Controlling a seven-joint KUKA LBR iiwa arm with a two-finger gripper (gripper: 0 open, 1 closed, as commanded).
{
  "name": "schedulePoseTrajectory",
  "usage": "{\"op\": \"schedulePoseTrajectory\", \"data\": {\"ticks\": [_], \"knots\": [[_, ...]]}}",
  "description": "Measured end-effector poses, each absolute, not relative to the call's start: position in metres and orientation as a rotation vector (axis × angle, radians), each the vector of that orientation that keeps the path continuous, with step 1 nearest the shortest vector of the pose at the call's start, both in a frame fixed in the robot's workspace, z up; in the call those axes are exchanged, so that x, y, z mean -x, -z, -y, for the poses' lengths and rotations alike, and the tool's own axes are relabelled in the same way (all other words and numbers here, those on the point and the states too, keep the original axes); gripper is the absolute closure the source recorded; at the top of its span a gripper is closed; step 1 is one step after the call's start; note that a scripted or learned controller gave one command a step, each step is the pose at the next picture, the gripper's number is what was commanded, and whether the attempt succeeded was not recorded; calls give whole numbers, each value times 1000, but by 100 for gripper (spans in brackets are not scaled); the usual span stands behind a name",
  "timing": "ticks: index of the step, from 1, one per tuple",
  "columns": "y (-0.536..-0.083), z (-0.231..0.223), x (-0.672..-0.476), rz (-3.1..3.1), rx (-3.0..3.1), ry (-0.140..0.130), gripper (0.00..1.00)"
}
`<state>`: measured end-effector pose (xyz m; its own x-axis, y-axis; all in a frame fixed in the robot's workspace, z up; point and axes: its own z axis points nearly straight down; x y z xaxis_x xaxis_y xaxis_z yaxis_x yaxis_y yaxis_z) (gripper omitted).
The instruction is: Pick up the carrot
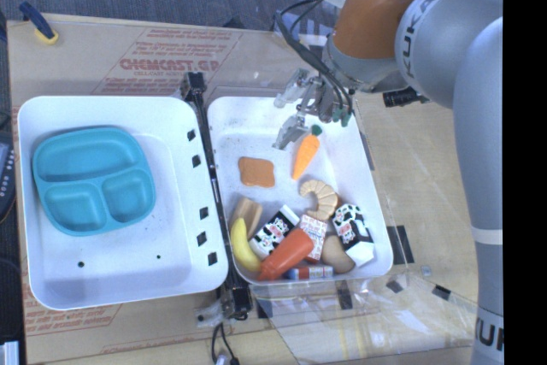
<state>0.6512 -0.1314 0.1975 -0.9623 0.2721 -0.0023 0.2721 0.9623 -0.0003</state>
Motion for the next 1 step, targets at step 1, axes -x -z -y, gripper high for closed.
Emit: {"op": "schedulePoseTrajectory", "data": {"ticks": [1], "knots": [[-90,147,-615,-3112,-447,2,0]]}}
